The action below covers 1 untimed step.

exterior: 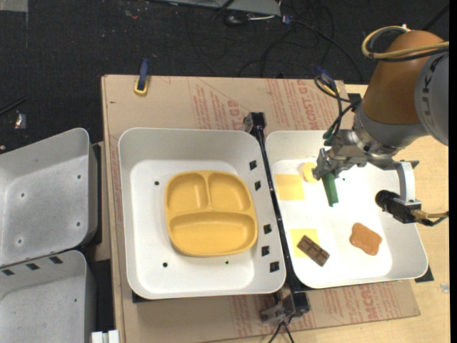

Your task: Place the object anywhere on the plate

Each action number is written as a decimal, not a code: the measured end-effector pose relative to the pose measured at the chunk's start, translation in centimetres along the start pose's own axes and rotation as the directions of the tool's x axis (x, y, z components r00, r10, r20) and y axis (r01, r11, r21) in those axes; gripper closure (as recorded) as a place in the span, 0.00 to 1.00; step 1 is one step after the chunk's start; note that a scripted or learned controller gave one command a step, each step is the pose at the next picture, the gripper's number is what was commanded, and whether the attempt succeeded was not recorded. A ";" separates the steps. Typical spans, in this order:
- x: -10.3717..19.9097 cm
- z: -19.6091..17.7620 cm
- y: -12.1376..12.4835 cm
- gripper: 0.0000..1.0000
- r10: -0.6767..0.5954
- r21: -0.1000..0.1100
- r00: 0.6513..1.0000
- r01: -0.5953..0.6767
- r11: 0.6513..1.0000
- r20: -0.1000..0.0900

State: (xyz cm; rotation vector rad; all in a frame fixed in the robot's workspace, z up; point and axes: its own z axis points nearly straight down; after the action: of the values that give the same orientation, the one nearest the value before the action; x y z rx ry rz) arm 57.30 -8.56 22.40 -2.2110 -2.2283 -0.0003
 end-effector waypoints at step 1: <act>5.6 0.8 1.0 1.00 0.000 -0.001 1.000 0.000 1.000 0.000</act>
State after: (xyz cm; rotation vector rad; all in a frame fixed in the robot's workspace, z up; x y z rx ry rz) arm 58.30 -3.00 21.64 -2.2112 -2.2291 -0.0009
